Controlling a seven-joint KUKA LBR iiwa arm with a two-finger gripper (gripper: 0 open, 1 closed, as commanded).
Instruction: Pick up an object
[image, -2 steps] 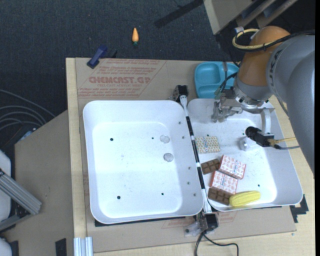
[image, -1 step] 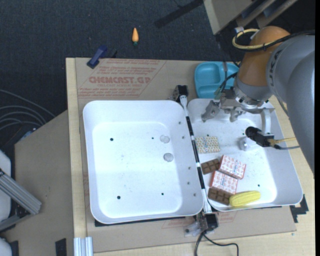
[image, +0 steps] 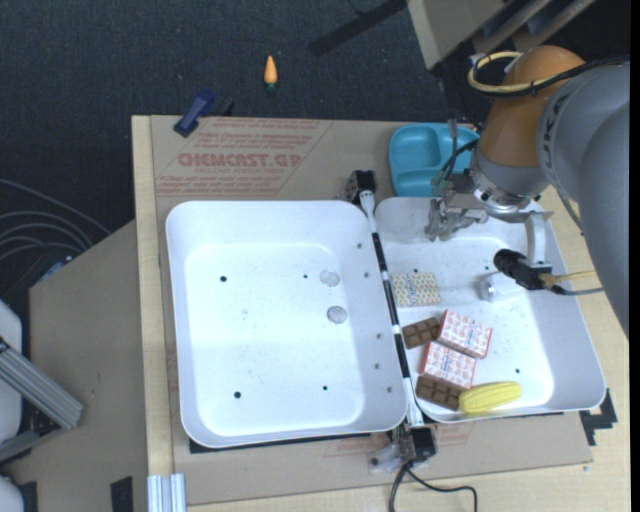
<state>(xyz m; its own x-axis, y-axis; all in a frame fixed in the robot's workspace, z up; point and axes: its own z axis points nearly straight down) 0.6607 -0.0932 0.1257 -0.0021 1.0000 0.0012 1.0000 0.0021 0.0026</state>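
Yellow corn lies at the near edge of the right bin. It touches a brown chocolate bar on its left. Just behind them is a red and white box, and a second box like it lies just behind that. Another chocolate bar lies by the left side of the second box, close to the wall between the 2 bins. Farther back is a pale checked packet. A small grey thing sits to its right, apart from it.

At the far end of the same bin, the end effector hangs over bare white floor, well apart from all these things. I cannot tell if it is open or closed.

A blue bowl stands on the tabletop just behind the right bin. The left bin has 2 small round grey spots near its right side.
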